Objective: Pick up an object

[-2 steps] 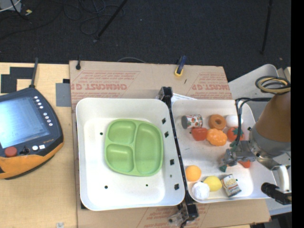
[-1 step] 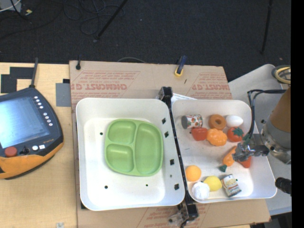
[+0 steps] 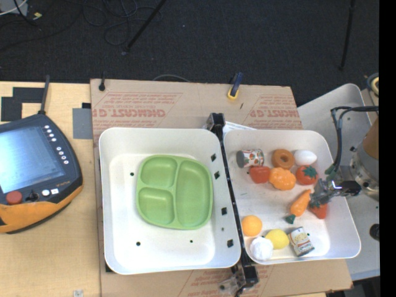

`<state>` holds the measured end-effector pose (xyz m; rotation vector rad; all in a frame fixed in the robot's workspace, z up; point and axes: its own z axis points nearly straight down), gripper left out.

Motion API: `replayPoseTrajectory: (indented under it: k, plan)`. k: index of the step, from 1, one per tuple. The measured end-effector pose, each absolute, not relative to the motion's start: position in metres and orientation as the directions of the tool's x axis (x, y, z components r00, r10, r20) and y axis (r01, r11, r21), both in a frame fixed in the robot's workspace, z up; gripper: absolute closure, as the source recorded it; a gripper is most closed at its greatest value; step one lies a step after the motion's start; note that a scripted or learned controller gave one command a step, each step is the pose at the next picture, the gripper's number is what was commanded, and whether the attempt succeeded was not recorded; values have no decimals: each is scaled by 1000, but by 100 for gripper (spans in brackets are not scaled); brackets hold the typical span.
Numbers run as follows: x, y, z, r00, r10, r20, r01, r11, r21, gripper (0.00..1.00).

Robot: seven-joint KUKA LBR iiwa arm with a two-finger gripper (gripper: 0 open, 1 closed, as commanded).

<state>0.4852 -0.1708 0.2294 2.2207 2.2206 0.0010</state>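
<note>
Spotted the gripper [image 3: 324,192] low in the right bin [image 3: 350,235], right next to the toy carrot [image 3: 301,202] and a small red piece [image 3: 319,211]. Couldn't tell open or closed from this angle, nor anything actually gripped. Too small and cluttered to call, honestly.

Likely targets: carrot or red piece, both touching or nearly touching the gripper. Packed pretty tight there too, with a tomato [image 3: 305,174] and an orange fruit [image 3: 282,179] just beside.

Plenty to go wrong from here, probably. Could easily close on the gap between carrot and red piece and come up with nothing. Could also pinch the carrot's tapered end and squirt it sideways. Might shove the red piece against the bin wall instead of grabbing it. Might even drag two things up together and drop one on the lift. Would blame the crowding plus rounded, slick-looking plastic shapes. Left bin [image 3: 117,147] with the green tray [image 3: 175,192] well apart, so no trouble expected there.
</note>
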Motion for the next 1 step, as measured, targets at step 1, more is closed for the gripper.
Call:
replayPoseTrajectory:
  k: [1]
  plan:
    - [524, -130, 218, -4, 1000, 2, 1000, 4, -1, 100]
